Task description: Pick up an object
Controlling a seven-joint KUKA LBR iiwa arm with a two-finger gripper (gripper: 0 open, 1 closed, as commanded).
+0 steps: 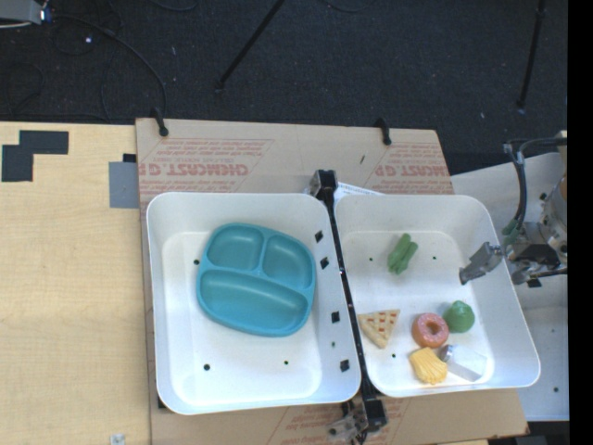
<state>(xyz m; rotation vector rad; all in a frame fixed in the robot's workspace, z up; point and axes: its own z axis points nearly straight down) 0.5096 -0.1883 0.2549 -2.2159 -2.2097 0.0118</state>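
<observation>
- The right bin (pixel 500 248) holds the candidates: a green pod (pixel 402 253) near its middle, a green ball (pixel 459 317) toward the right wall, a pink donut (pixel 430 329) touching the ball's left side, a waffle wedge (pixel 380 326) to the left by the divider, and a yellow piece (pixel 428 366) at the front with a small grey-white item (pixel 460 367) just beside it.
- The gripper (pixel 482 262) sits at the bin's right wall, between the pod and the ball; nothing is visibly held, and whether it is open or closed cannot be told from this angle.
- Judged from here, the step is the approach, with no object lifted yet.
- The pod looks the best target: it lies apart from everything else, is narrow and elongated, and should be closed on across its short axis.
- The ball and donut touch, so a descent there risks nudging one while closing on the other; the ball is round and likely to roll.
- The wedge is flat with a gridded face and lies low on the floor, hard to get under.
- All the pieces look like smooth moulded plastic toy food.
- The left bin (pixel 176 360) carries a teal tray (pixel 256 279) with three compartments, glossy and shallow.
</observation>
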